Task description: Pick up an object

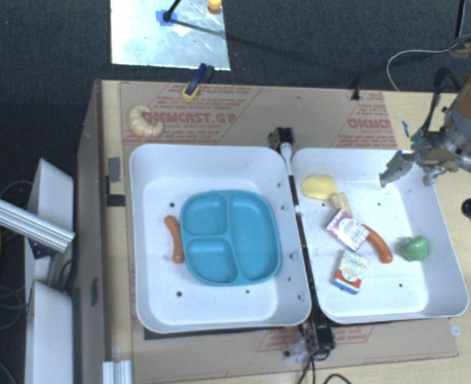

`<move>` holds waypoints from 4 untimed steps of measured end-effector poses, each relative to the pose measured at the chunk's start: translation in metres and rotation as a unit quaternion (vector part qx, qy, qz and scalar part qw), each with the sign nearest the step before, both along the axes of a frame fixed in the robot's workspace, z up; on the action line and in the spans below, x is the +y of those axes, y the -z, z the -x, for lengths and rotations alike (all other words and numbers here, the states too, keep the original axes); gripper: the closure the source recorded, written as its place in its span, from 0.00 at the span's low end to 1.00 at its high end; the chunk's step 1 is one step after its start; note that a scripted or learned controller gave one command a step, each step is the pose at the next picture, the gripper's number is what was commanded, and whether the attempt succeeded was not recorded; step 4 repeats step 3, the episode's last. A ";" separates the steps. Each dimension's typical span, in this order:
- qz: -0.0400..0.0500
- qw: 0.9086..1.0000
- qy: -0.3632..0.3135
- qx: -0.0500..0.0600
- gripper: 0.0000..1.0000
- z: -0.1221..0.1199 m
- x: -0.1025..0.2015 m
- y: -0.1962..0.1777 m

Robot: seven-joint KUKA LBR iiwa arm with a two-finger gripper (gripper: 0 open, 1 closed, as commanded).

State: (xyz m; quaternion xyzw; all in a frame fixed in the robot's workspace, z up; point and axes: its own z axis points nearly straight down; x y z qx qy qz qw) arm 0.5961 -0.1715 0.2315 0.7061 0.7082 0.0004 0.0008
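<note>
My gripper hangs over the far right corner of the right bin, open, with nothing between its fingers. Below it in that bin lie a yellow lemon-like fruit, a small tan piece, a pink and white packet, an orange-red sausage, a green apple and a red, white and blue carton. The apple is nearest, a hand's width toward the front of the gripper. The left bin holds a blue divided plate and a second sausage.
Both bins rest on a cardboard sheet. A black clamp sits at the far end of the seam between the bins. On the cardboard behind the left bin lie a pale peanut-shaped toy and a yellow and blue clip.
</note>
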 end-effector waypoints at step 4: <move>0.000 1.000 0.000 -0.007 1.00 0.060 0.042 0.131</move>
